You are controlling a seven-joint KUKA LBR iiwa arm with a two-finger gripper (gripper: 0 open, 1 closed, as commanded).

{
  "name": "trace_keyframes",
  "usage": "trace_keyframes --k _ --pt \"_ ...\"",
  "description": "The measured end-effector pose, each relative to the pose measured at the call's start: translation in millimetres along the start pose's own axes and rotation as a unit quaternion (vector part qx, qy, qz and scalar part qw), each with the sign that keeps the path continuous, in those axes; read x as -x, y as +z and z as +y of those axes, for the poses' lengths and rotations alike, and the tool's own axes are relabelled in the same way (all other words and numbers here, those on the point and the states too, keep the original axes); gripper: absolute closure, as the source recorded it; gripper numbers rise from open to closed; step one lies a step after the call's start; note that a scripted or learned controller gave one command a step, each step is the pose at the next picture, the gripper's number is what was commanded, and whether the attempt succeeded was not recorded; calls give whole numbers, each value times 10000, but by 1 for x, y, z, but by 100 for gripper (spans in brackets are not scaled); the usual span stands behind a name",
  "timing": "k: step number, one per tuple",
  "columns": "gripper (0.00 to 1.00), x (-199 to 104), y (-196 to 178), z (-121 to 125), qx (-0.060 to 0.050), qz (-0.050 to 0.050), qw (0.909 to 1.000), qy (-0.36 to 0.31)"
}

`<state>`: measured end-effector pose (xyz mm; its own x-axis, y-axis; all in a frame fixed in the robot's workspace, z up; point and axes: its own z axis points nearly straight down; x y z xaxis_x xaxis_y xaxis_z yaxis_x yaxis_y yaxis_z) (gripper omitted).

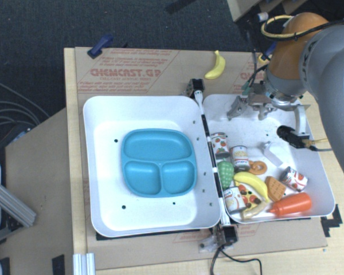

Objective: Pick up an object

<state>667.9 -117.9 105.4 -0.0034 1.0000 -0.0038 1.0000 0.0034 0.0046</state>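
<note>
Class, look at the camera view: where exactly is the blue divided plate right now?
The blue divided plate lies in the middle of the left white bin, left of the bin divider and apart from the toy food piled in the right bin.

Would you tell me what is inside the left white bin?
A blue divided plate lies in the left bin, its three compartments bare. Whatever lies beneath the plate is covered.

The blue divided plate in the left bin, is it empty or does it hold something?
Empty. All three compartments of the blue divided plate show bare blue.
</note>
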Motion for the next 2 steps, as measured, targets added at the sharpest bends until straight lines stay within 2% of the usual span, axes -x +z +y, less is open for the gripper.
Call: trace_keyframes --k 1,2 --pt "100 0 -10 1 13 -6 10000 -4" --pt "100 0 -21 1 23 -13 10000 -8"
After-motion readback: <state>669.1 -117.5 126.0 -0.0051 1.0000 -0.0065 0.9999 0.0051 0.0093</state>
